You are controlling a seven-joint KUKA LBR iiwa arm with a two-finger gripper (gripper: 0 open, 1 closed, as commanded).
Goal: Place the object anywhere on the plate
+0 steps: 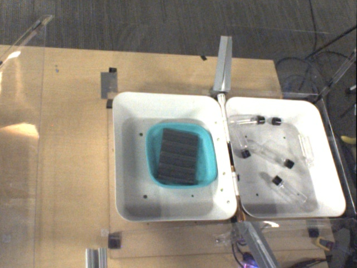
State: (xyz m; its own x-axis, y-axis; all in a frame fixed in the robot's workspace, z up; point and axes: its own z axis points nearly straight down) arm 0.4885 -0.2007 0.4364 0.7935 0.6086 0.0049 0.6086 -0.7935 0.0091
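On the plate lies the block, a dark grey, nearly black slab with rounded corners and shallow ribs running across its short width. It lies flat with its long side running from the plate's far edge to its near edge, turned slightly so that its far end leans toward the plate's right. It covers most of the plate's floor. A band of teal shows on every side of it, widest on the plate's right and narrow on the left and at the near edge.

The plate is a teal dish with rounded corners and a raised rim. It sits in the left bin, a little toward that bin's far right. White bin floor is bare to the plate's left and nearer the camera. On the plate's right its rim comes close to the bin wall, so there is little room there.

Right of the plate, past the seam where the two rims meet, the right bin holds several clear tubes with black caps, lying loose at different angles, some apart and some close together. How many there are is hard to make out, because the clear plastic blends into the white floor.

Beyond the plate, a grey post stands at the far end of the seam. The bench spreads wide and bare to the plate's left, with a pale glare patch near its left edge. A small dark bracket sits on it beyond the left bin's far left corner.
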